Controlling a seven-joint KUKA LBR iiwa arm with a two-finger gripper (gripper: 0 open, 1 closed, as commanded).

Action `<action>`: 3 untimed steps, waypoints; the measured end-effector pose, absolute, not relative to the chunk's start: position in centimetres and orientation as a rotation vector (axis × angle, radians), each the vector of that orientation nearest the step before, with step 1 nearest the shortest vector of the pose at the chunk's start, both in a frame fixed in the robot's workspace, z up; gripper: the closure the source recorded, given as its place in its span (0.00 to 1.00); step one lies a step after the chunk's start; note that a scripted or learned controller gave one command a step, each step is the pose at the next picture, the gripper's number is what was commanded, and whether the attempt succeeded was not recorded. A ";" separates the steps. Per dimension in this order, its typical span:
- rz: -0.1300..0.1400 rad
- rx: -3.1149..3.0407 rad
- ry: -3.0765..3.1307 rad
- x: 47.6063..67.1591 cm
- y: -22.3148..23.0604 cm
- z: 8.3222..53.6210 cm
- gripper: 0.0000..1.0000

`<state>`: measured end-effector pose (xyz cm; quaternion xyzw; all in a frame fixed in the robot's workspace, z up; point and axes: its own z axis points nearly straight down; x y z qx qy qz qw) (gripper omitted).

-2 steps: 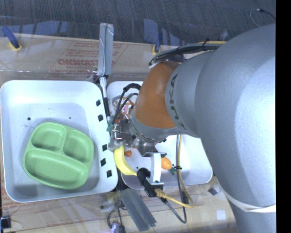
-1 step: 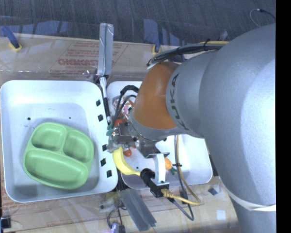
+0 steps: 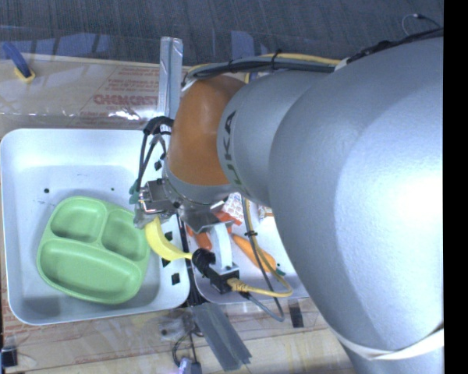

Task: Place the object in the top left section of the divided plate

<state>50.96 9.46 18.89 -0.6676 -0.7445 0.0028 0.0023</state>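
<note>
A green divided plate (image 3: 93, 252) lies in the left white bin (image 3: 23, 162) at lower left, bare floor above it. At frame centre, over the bins' shared edge, a yellow banana (image 3: 161, 242) appears pinched by the gripper (image 3: 165, 223), just right of the plate's rim; the grey arm (image 3: 343, 201) crowds the right bin (image 3: 288, 291).

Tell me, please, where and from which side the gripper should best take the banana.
Judging by its pose, grip the banana across its thick middle, coming from above. It lies curved beside the green plate, its ends tapering, so the middle likely gives the surest hold.
</note>
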 end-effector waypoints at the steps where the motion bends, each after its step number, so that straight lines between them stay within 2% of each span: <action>1: 0.009 -2.170 -2.267 55.0 18.7 23.1 1.00; 2: 0.010 -2.170 -2.267 55.0 18.6 23.1 0.00; 3: 0.009 -2.665 -1.662 56.8 18.7 37.1 0.00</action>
